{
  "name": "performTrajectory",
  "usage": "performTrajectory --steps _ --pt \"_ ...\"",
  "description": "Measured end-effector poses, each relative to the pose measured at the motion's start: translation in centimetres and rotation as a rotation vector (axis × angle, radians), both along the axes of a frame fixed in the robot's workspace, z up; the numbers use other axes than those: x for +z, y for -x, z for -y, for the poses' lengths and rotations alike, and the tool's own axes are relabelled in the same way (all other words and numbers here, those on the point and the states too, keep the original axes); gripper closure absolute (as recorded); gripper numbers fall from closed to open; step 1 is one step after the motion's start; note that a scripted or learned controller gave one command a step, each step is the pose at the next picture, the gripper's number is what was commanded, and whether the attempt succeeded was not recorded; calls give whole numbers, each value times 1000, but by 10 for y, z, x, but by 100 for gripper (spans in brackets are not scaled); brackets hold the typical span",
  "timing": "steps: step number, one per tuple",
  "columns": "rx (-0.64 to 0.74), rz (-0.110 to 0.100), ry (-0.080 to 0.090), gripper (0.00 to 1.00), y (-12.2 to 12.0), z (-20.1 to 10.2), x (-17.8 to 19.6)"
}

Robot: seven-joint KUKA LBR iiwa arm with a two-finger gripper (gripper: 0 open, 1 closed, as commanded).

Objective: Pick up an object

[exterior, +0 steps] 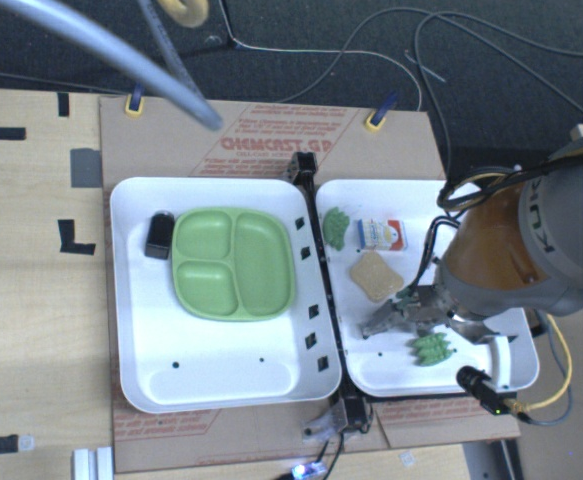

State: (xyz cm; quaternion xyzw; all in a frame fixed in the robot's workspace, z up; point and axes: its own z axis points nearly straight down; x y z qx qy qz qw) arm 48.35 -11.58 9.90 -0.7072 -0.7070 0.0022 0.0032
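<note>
the jaws (379, 320) hung low in the right bin (391, 380), whether spread or pressed i could not tell. the green toy (432, 348) lay just beside, the tan sponge (375, 275) beyond. best to centre squarely over one before closing.

Overhead slanted look at a desk (31, 298) bearing two shallow white bins side by side, with a robot arm (516, 243) over the right one.

The left bin (141, 368) holds a green three-section plate (234, 264) near its centre, with a small black block (159, 235) touching the plate's left rim. In the right bin (371, 373), a green leafy piece (334, 227) lies by the left wall, a small white carton (381, 234) with red and blue print lies just beside it, and a tan sponge-like piece (375, 274) sits below them. The grey arm with its orange band reaches in from the desk's right edge; the jaws (383, 319) point left, just beneath the tan piece. A small green toy (432, 348) rests near the bin's front edge.
</note>
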Motion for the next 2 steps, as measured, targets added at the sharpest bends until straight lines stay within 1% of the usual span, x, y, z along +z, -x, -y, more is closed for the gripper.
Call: performTrajectory --steps 1,2 --pt "2 2 -1 100 -1 -1 12" --pt "2 11 2 100 -2 -1 75"
